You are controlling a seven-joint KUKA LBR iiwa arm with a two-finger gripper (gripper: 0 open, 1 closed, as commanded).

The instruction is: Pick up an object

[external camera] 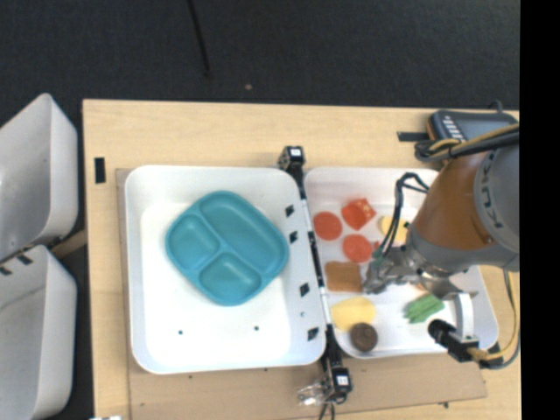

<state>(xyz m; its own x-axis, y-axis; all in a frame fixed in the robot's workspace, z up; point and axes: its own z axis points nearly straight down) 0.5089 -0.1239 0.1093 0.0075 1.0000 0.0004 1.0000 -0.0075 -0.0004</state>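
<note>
A pale wooden bench (219,134) stands on a dark carpeted floor (262,33), with two white seats (31,234) just off its left edge. Two shallow white bins sit on it side by side. The left bin (157,322) holds one blue divided plate (227,246).

The right bin (341,182) holds the small toy foods: three red-orange pieces, two round (327,226) (356,248) and one blockier (358,212); one brown slab (342,276); one pale yellow lump (353,310); one dark brown ball (363,337) touching it below; one green piece (423,308); and a yellow bit (388,227) partly hidden by the arm.

The grey arm with its orange band (455,213) leans over this bin. Its gripper (381,274) hangs just beside the brown slab, between the lower red round and the yellow lump. I cannot tell how its jaws stand.
</note>
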